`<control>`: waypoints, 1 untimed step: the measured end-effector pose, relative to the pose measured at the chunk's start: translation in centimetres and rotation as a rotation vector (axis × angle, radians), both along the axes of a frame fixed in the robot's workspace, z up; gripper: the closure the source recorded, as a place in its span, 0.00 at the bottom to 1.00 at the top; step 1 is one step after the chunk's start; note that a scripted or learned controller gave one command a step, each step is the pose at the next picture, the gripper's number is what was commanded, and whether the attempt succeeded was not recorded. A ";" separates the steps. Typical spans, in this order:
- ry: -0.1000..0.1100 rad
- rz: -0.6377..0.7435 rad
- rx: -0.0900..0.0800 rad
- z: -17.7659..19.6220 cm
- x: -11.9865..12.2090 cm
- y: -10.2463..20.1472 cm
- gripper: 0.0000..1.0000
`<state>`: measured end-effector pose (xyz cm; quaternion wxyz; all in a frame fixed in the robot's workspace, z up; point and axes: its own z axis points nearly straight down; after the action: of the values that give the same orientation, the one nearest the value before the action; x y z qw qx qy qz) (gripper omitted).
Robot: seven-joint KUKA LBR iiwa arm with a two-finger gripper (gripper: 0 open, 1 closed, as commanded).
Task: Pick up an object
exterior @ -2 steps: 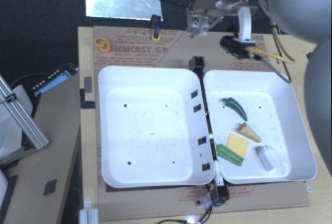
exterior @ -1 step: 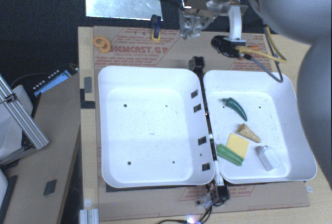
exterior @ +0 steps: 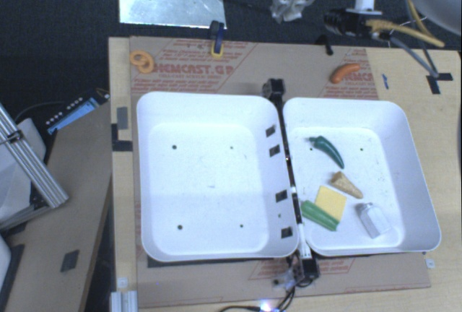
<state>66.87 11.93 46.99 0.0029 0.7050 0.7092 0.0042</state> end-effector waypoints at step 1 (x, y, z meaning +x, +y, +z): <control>0.011 -0.011 -0.003 -2.6 -1.6 -7.8 1.00</control>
<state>65.28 4.14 44.37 0.0002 0.7089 0.7053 -0.0008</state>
